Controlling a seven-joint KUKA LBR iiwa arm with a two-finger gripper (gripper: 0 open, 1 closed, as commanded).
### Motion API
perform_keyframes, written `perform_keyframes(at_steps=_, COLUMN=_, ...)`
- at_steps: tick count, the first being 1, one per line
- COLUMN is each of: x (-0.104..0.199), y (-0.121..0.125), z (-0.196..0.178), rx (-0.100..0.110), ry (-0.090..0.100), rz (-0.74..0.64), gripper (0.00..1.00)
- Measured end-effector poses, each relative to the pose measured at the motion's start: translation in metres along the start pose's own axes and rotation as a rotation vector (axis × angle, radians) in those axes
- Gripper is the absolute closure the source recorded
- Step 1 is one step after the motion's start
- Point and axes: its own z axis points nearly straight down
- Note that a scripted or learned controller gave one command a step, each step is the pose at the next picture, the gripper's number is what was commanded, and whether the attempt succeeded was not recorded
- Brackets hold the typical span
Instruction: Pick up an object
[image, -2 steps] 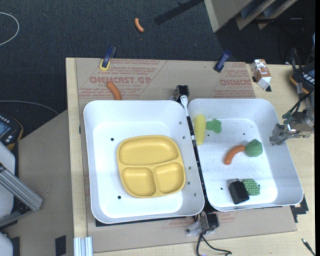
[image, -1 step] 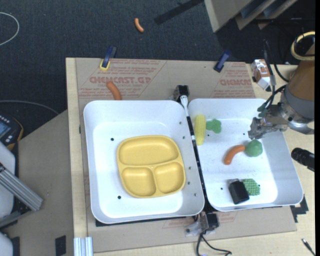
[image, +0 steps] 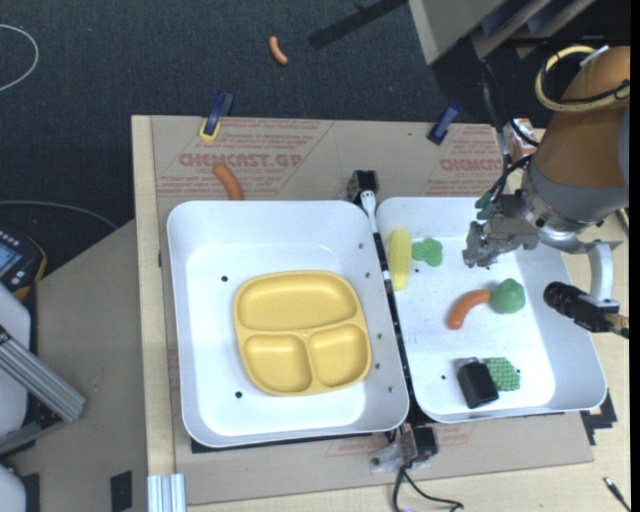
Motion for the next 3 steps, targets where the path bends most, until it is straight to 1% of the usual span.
perform_keyframes(at_steps=1, x=0.056, y=0.009, z=0.005, rx=0.001, ry=0.000, rz=0.001, gripper=1.00)
perform_keyframes(at_steps=2, x=0.068, y=0.019, z=0.021, rx=0.006, ry=0.000, rz=0.005, gripper=1.00)
perform_keyframes(at_steps=3, x=0.078, y=0.027, z=0.006, rx=0.000, ry=0.000, rz=0.004, gripper=1.00)
